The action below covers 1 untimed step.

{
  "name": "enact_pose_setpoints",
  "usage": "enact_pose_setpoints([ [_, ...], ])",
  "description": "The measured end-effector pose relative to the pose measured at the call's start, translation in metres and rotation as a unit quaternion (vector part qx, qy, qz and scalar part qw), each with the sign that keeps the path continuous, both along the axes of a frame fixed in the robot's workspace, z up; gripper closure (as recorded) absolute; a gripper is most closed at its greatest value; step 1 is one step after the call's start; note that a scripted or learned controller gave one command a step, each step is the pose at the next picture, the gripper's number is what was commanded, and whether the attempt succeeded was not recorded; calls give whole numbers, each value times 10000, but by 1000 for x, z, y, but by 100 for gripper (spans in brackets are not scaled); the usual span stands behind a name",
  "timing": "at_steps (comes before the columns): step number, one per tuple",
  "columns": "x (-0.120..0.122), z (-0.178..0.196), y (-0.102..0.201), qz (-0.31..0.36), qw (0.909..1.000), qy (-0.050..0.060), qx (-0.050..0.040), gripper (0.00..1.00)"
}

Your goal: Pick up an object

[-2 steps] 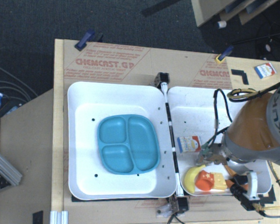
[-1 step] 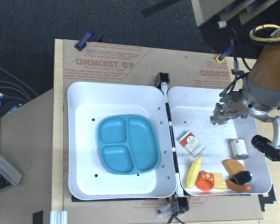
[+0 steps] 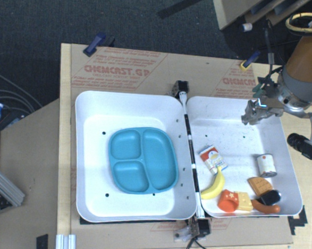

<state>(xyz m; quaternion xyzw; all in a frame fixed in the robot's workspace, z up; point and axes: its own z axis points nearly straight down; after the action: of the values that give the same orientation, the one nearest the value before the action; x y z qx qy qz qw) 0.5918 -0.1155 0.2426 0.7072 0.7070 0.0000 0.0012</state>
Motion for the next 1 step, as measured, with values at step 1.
enact_pose_setpoints([
  [1,0,0,0,3,10000,1,2,0],
])
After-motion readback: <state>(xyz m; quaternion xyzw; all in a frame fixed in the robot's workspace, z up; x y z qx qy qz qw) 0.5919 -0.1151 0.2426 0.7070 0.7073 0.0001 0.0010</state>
